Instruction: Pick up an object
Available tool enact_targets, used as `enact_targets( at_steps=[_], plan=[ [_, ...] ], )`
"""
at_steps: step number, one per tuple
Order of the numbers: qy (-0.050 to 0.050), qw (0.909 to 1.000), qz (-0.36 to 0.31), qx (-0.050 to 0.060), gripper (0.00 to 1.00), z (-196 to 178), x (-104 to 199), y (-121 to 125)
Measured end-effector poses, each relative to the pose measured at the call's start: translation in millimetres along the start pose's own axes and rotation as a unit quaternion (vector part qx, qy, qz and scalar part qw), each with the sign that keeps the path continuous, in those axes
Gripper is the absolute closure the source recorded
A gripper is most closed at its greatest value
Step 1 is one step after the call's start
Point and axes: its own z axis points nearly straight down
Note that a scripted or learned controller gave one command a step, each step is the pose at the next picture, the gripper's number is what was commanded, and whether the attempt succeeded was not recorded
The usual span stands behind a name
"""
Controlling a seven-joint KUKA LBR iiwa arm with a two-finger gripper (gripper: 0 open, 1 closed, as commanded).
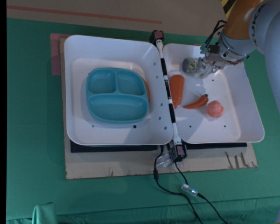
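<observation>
**Objects in the right bin, located relative to the gripper**

A small round greenish-grey object (191, 65) sits just beside the gripper (201, 72), on its left, near the bin's far wall; its detail is blurred. An orange carrot (177, 89) lies below and left of the gripper, its tapered tip pointing away from it, close to the divider. A slim orange-red chilli pepper (197, 102) lies below the gripper, slanted. A round salmon-pink fruit (215, 108) rests farther below, slightly right.

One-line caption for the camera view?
Pincer over right bin beside a greenish object; carrot, chili nearby.
</observation>
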Motion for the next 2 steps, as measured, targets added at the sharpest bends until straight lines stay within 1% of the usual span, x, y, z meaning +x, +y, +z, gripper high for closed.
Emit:
enact_targets(
  at_steps=[1,2],
  plan=[
    [0.0,1.0,0.0,0.0,0.0,0.1,-0.1,-0.1],
    [-0.001,1.0,0.001,-0.003,1.0,-12.9,-1.2,1.4]
  ],
)
